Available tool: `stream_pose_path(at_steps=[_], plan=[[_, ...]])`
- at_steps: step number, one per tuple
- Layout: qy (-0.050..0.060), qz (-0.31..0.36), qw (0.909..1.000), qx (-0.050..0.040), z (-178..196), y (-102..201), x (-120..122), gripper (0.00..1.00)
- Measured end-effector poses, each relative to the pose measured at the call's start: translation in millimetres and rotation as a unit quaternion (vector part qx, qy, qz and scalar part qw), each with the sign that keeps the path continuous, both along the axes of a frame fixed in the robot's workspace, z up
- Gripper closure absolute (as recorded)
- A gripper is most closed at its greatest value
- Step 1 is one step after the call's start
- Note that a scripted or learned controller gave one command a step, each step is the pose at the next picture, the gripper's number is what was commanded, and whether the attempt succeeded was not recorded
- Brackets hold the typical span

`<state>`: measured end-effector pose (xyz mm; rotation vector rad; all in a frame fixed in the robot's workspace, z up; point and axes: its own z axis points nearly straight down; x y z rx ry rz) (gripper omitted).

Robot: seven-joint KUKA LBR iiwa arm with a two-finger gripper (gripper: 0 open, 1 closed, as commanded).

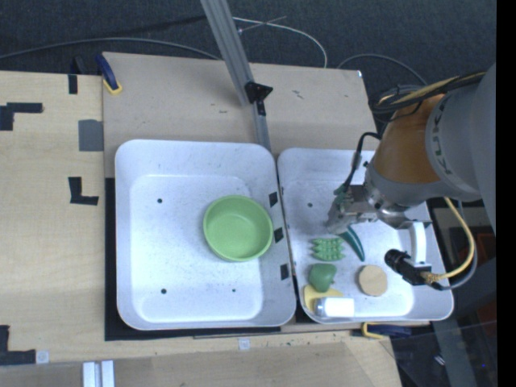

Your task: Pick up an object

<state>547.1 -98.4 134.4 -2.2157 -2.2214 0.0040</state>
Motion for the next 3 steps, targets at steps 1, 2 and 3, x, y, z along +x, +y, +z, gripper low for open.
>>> stream_pose_path(at_steps=[1, 2, 3], plan=[[-0.004, -0.001, 1.0, -0.001, 48.1, -8.9, -2.7, 1.0], [-0.003, -0.001, 1.0, -0.0007, 83.4, -8.7, -2.1, 1.0], [-0.002, 0.002, 1.0, 0.0002, 80.5, 36.5, 13.8, 1.0]])
